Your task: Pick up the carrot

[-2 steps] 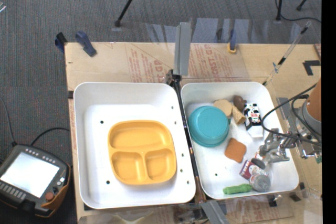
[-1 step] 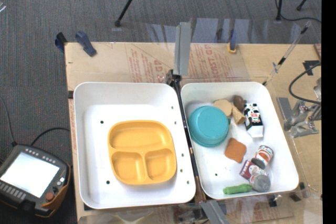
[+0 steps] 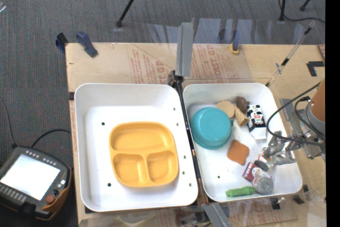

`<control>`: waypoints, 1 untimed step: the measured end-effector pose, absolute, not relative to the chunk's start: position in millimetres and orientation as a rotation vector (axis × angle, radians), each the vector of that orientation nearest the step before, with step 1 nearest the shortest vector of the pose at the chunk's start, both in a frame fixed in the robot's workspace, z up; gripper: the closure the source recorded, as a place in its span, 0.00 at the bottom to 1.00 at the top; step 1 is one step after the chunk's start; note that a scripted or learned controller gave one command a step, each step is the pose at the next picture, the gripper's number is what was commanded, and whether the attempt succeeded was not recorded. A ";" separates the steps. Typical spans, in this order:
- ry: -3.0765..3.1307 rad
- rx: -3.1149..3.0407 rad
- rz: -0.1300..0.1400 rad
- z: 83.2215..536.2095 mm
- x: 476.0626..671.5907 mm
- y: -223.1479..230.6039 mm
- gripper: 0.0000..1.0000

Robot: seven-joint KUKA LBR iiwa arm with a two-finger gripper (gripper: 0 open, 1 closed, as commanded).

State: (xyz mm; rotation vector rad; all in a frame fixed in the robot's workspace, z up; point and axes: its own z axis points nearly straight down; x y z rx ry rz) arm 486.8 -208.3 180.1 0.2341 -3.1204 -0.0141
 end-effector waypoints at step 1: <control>-3.146 0.240 0.008 307.0 491.6 -211.2 1.00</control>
